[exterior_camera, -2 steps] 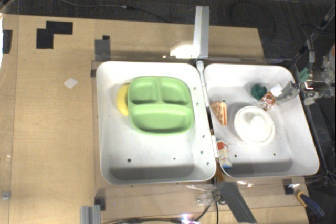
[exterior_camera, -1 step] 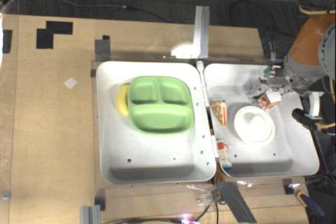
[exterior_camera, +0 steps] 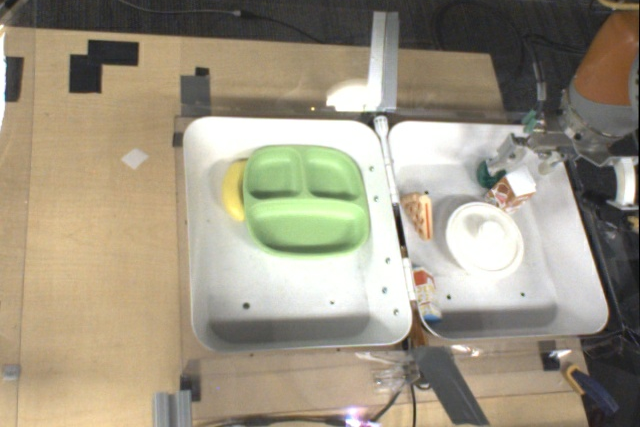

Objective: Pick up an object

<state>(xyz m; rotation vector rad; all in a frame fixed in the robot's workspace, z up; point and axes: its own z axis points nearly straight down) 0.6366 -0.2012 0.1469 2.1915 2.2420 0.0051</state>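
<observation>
My gripper point(exterior_camera: 524, 161) hangs over the back of the right bin point(exterior_camera: 560, 310), at the end of the grey arm with the orange band point(exterior_camera: 606, 75). Its fingers stand open, one by a small dark green object point(exterior_camera: 489, 175) and the other to the right. A small white and red carton point(exterior_camera: 514, 189) lies just below the fingertips, with nothing held between them. In front of the carton sits a round white bowl point(exterior_camera: 484, 236). A red and tan snack pack point(exterior_camera: 418, 215) lies by the bin's left wall, and another small packet point(exterior_camera: 425, 292) lies at its front left corner.
The left bin point(exterior_camera: 290, 310) holds a green divided plate point(exterior_camera: 305, 198) with a yellow object point(exterior_camera: 232, 192) tucked under its left edge. A metal post point(exterior_camera: 384, 65) stands behind the wall between the two bins. The wooden bench point(exterior_camera: 90, 245) spreads to the left.
</observation>
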